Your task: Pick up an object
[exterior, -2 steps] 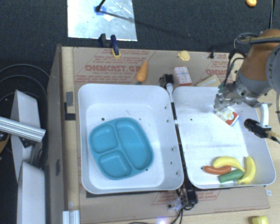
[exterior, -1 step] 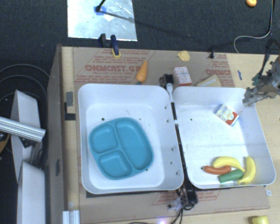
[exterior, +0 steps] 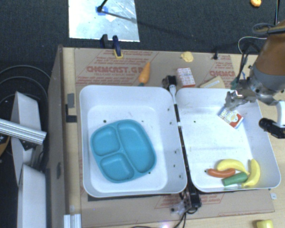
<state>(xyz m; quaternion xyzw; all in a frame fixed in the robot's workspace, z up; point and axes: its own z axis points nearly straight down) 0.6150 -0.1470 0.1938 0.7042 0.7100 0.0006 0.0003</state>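
Spanning the tabletop [exterior: 114, 63]: two shallow white bins. Left bin [exterior: 128, 96] holds a blue sectioned plastic tray [exterior: 123, 150]. Right bin [exterior: 218, 137] holds toy bananas [exterior: 242, 169] and a small white-and-red carton [exterior: 231, 118] just beneath the claw [exterior: 234, 100]; claw's spread cannot be told.

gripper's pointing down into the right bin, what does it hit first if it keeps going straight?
Most likely the small red-and-white packet lying right under the gripper in the right bin. Depth is hard to judge from this slanted view, so it may already be touching it. The toy fruit sits well off that line.
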